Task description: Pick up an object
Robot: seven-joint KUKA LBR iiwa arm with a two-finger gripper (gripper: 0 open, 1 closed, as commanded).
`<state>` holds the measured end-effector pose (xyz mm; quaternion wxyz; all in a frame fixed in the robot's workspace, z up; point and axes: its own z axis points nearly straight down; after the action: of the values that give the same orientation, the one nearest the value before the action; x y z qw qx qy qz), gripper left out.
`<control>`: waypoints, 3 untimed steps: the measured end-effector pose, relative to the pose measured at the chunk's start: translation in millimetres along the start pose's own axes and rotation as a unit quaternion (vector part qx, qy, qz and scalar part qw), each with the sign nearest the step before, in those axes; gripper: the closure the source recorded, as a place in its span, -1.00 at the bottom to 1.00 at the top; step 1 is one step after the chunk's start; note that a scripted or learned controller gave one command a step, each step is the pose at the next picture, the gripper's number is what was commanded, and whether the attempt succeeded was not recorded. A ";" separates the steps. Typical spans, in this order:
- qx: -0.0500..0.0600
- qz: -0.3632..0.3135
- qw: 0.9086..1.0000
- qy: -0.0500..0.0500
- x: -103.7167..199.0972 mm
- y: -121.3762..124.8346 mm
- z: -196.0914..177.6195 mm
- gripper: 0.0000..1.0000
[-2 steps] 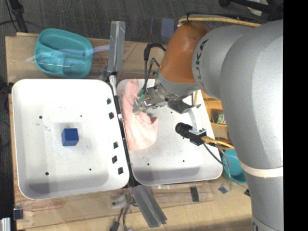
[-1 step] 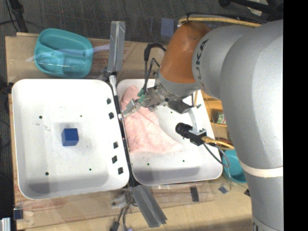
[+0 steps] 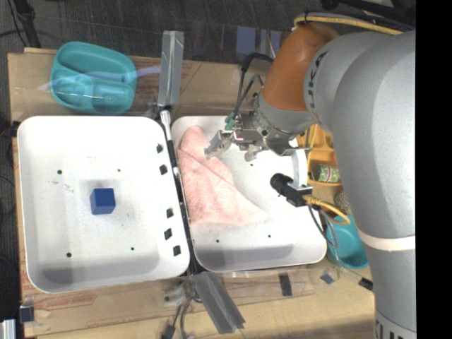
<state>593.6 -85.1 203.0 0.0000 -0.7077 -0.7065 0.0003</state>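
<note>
In the right bin (image 3: 304,249), pink cloth (image 3: 212,186), long axis upper-left to lower-right.

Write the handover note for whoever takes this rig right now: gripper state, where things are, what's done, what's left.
Gripper: low over the far end of the right bin, at the top edge of the pink cloth. Whether it grips the cloth cannot be made out.
Pink cloth: lying crumpled along the left side of the right bin.
Blue cube: sitting alone in the left bin, untouched.
Teal container: on the bench beyond the left bin.
Done: arm has reached the cloth; nothing visibly lifted.
Left: secure a grasp and lift an object clear of its bin.
</note>
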 end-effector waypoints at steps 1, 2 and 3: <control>0.000 -0.026 1.000 0.000 -31.3 21.9 110.6 -1.00; 0.001 -0.030 1.000 0.001 -29.0 22.5 100.5 1.00; 0.001 -0.031 1.000 0.001 -28.7 22.5 100.6 -1.00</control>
<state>616.1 -114.0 102.4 0.0014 -0.6857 -0.7279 0.0003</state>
